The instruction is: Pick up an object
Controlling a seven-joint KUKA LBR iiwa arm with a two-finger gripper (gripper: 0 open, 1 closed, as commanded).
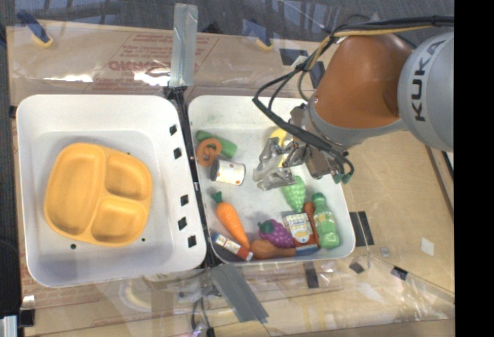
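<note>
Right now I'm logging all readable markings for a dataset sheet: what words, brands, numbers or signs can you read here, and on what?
"KUKA": black letters on the grey robot arm.
Red print on the brown cardboard sheet behind the bins: too blurred to read.
Label on the small red and white carton in the right white bin: too small to read.

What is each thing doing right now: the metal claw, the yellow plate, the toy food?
End effector: low inside the right bin, among the toys.
Yellow plate: flat in the left bin, right side up.
Carrot: lying on its side, apart from the end effector.
Grapes: lying at the bin's near edge.
Green bottle: lying down.
</note>
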